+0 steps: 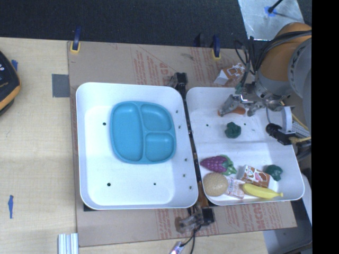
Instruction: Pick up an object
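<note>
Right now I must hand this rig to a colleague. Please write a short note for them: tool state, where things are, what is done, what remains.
Tool: low at the far end of the right bin, over something orange; a grip cannot be confirmed.
Right bin: dark green piece just in front of the tool; purple grapes, round bun, banana, small carton and another green piece at the near end.
Left bin: blue divided plate.
Done: nothing visibly lifted.
Left: pick up one object.
</note>
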